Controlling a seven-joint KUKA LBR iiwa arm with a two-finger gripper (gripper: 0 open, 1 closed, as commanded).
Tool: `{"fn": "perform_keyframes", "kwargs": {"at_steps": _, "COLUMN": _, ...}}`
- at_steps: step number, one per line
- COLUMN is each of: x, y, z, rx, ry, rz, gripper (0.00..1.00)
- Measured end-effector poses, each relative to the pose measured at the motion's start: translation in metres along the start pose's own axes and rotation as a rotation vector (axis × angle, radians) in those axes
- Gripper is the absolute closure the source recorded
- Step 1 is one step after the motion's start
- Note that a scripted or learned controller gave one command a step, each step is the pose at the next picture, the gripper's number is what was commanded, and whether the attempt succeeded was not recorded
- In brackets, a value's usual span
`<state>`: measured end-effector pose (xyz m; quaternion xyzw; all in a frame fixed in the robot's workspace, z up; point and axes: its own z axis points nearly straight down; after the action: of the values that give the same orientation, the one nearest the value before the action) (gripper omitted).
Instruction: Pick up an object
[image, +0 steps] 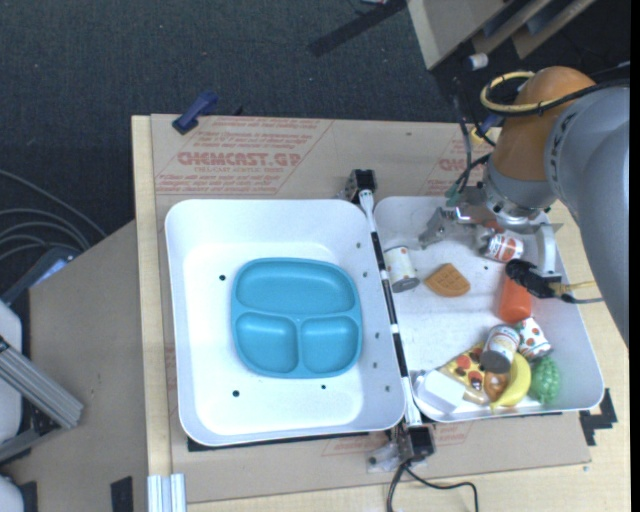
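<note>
Bins (190, 300), two; blue tray (296, 316), one.

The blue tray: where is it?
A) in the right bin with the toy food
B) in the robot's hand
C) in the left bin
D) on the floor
C: the blue tray lies flat in the left bin, by itself, while the banana and other toys sit in the right bin.

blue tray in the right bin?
No, the blue tray lies in the left bin; the right bin holds the small food items.
</note>
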<state>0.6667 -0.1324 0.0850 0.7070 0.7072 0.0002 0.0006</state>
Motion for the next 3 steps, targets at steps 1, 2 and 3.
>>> {"fn": "perform_keyframes", "kwargs": {"at_steps": 1, "x": -0.010, "y": 0.000, "z": 0.000, "rx": -0.001, "ry": 0.001, "rz": -0.001, "gripper": 0.00}}
{"fn": "perform_keyframes", "kwargs": {"at_steps": 2, "x": -0.015, "y": 0.000, "z": 0.000, "rx": -0.001, "ry": -0.001, "rz": 0.000, "gripper": 0.00}}
{"fn": "perform_keyframes", "kwargs": {"at_steps": 3, "x": -0.020, "y": 0.000, "z": 0.000, "rx": -0.001, "ry": -0.001, "rz": 0.000, "gripper": 0.00}}
